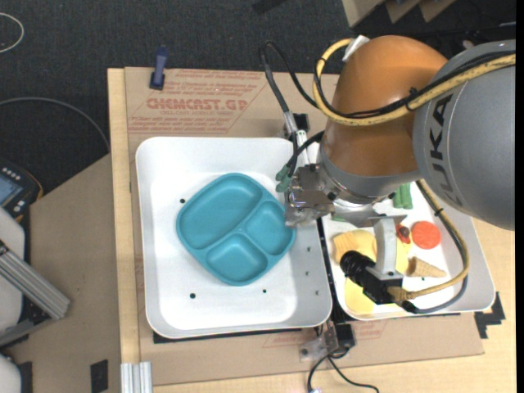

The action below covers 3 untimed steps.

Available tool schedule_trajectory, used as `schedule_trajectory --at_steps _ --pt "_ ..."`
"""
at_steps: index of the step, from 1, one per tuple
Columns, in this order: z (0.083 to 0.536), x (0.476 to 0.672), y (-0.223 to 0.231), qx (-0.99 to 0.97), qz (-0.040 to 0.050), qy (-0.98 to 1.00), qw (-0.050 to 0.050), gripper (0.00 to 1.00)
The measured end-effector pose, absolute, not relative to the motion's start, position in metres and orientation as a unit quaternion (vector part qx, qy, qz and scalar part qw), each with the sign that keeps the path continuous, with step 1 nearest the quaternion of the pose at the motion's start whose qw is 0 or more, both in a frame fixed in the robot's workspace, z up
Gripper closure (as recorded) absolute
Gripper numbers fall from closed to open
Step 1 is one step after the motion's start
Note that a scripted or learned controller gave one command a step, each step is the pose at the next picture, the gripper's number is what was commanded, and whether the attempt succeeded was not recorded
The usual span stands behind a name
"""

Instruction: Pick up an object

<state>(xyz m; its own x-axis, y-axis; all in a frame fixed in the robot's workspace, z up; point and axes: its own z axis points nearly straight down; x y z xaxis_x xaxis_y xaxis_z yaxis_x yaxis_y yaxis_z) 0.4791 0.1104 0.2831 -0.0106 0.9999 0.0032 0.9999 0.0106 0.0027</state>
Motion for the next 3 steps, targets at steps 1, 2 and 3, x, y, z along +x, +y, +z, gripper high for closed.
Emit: schedule_trajectory --at_steps 1,2,3 --pt "0.401 0.48 0.093 -0.707 -0.0063 -0.708 -0.004 1.0" --pt "0.469 0.48 0.149 -0.704 -0.0051 -0.71 -0.002 1.0" --pt "0.381 0.479 0.073 -0.71 0.0045 -0.704 0.002 1.0"
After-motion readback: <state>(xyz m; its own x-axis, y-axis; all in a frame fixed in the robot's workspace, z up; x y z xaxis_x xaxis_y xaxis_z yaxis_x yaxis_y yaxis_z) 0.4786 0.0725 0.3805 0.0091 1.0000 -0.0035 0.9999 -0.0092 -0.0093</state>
